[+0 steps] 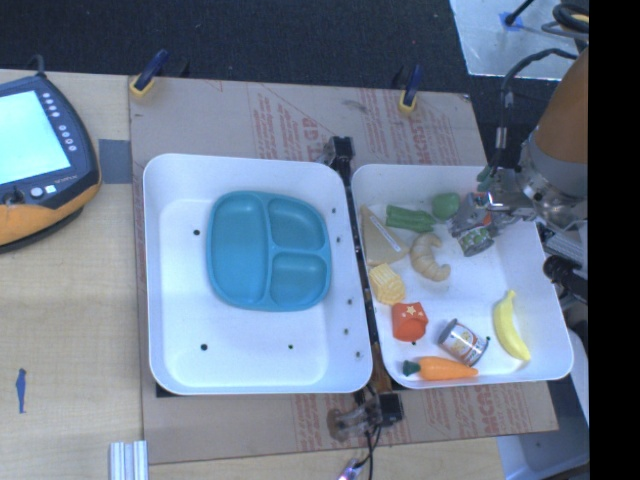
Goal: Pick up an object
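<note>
Judging by position, the pick was barely begun. The gripper [478,230] was seen low over the right bin [530,368], near the croissant [431,256]; nothing was lifted, and finger state could not be told.

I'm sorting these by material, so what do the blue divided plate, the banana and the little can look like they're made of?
The blue divided plate looks like moulded plastic: one even colour, matte, with soft rounded ridges. The banana is probably a plastic toy, uniformly bright yellow and smooth. The little can seems metal, given its shiny silvery end, though it could be a toy.
</note>
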Controlling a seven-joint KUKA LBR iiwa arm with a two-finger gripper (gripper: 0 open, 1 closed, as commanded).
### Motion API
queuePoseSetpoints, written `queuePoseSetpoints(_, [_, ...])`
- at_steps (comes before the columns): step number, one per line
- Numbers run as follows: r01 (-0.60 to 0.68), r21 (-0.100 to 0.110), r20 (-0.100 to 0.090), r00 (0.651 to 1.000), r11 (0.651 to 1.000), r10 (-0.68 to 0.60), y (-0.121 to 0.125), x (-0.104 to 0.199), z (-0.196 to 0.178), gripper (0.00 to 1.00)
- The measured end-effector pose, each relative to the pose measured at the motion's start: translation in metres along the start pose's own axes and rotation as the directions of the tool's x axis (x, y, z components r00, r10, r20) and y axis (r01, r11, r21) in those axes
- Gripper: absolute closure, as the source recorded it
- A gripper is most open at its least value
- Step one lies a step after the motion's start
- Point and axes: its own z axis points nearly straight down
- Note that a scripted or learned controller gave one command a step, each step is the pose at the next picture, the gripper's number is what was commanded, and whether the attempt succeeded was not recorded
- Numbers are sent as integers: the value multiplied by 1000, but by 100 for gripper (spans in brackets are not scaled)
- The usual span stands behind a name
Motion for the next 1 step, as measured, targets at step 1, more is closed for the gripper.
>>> queuePoseSetpoints(1, [1, 2, 0, 1000, 1000, -1, -29, 92, -51, 100])
